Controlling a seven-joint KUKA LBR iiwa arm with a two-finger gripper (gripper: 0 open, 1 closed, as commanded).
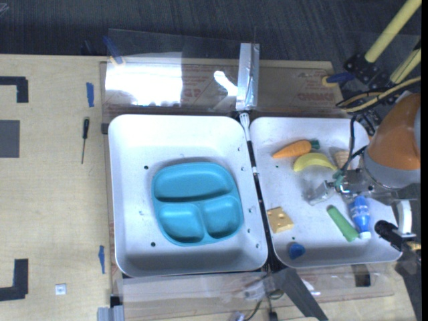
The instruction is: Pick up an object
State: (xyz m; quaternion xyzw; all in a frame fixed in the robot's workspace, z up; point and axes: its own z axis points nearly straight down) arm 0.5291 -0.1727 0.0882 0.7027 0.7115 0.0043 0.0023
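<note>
Pincer (319,191) blurred beside banana (313,162); grip unclear.

Quick headcount from where I'm standing: two white bins on the worktop, the left bin (127,179) and the right bin (267,136). Left one has exactly one thing in it, a blue divided tray (197,201) with three compartments. Right one is busier: one orange carrot (292,150), one yellow banana (313,162), one yellow cheese wedge (280,220), one green stick-shaped thing (342,223), one little blue bottle (360,214), and one small blue blob (295,250) at the near edge. So six loose items there, seven things across both bins.
</note>
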